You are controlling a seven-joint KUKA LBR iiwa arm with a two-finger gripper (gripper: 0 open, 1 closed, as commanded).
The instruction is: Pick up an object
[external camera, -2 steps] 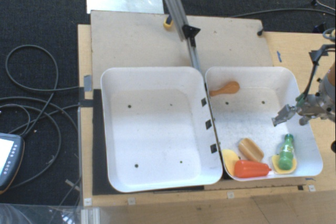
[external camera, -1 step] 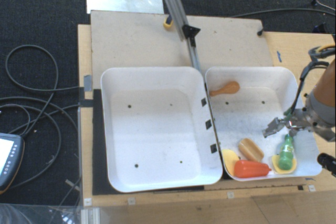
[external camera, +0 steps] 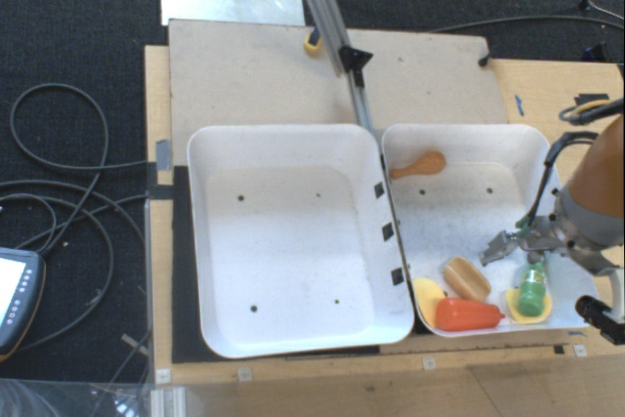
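Observation:
The right bin (external camera: 469, 144) holds several toy items. A brown, pear-shaped piece (external camera: 420, 164) lies at its far left wall. Along the near wall sit a yellow piece (external camera: 427, 290), a tan hot-dog bun (external camera: 467, 277), a red pepper-like piece (external camera: 467, 313) and a green bottle (external camera: 530, 293) resting on a yellow ring (external camera: 527, 311). My gripper (external camera: 522, 245) hangs low in the right bin, just beyond the green bottle and to the right of the bun. I see nothing held in it.
The left bin (external camera: 293, 239) stands beside the right one, and black clips join their shared wall. A slanted grey pole (external camera: 327, 5) crosses the board behind the bins. Cables and a tablet lie on the floor at left.

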